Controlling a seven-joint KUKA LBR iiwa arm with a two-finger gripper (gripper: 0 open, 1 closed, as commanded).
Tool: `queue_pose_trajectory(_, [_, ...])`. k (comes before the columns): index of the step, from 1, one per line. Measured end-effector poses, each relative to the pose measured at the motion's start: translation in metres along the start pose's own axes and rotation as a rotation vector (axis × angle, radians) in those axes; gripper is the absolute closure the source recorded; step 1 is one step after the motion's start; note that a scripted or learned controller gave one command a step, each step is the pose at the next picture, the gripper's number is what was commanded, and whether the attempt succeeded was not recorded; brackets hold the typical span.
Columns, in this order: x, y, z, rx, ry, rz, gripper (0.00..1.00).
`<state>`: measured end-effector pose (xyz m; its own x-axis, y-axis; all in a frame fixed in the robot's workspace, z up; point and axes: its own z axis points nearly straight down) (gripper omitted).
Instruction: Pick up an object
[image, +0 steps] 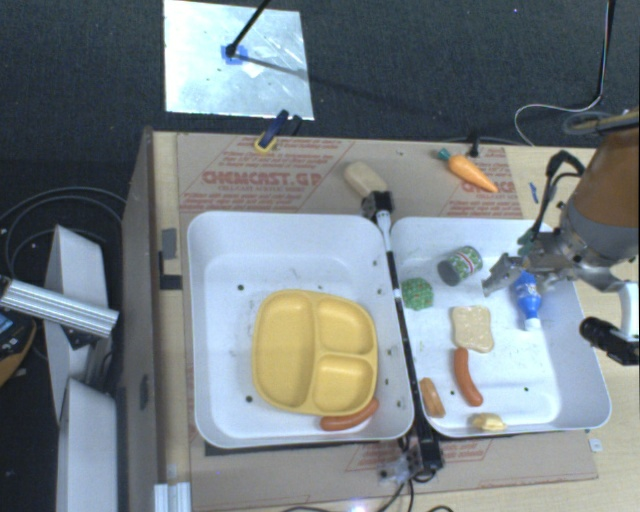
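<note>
My gripper (518, 272) hangs over the right part of the right bin (580, 400), on the grey arm with its orange band. A small blue and white bottle (527, 302) sits directly beneath it, touching or nearly touching; whether it is gripped cannot be made out. To the left of the gripper lie a green can (460, 264) and a green broccoli piece (416, 293). Below are a bread slice (472, 328), a red sausage (466, 375), a small orange piece (431, 396) and a yellow piece (487, 422).
The left bin (215, 300) holds a yellow divided plate (315, 352) with another sausage (350, 415) at its front edge. Behind the bins on the cardboard lie a toy carrot (466, 170) and a tan handle (365, 180). A black part (612, 340) juts in at the right.
</note>
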<state>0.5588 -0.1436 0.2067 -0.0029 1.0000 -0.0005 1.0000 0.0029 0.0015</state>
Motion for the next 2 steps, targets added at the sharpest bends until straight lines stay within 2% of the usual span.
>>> queue_pose_trajectory(1, [0.019, 0.009, 0.122, -0.001, 0.0, 0.0, 0.0])
queue_pose_trajectory(2, [0.019, 0.01, 0.112, -0.001, 0.0, -0.001, 1.0])
